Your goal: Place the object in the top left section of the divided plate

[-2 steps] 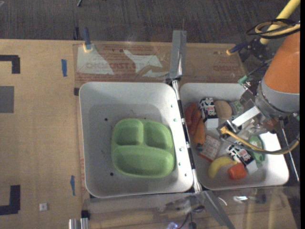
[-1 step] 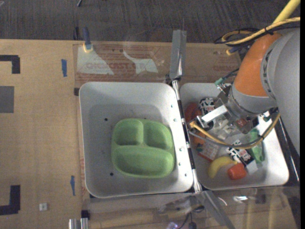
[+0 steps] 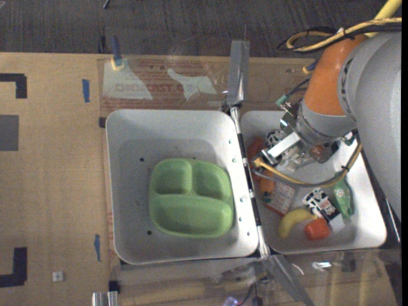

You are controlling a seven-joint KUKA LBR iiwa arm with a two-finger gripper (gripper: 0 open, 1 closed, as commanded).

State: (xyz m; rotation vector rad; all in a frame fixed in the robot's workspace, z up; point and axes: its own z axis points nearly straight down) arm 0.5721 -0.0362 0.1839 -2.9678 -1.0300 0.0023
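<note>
A green divided plate (image 3: 190, 197) lies in the left white bin (image 3: 127, 139), with two small sections at its far side and one long section at its near side. All three sections look bare. My gripper (image 3: 285, 155) hangs low over the right bin (image 3: 366, 225), near that bin's left part, above a heap of small objects. The wrist and cables hide its tips. Below it lie a yellow banana (image 3: 294, 220), an orange-red piece (image 3: 317, 229), a black-and-white patterned item (image 3: 320, 203) and a green bottle-like piece (image 3: 343, 198).
A red item (image 3: 256, 148) and an orange one (image 3: 264, 185) sit against the right bin's left wall, with a flat card (image 3: 281, 199) beside them. A metal divider (image 3: 238, 75) runs between the bins. The big grey arm (image 3: 376, 107) covers the right bin's far right.
</note>
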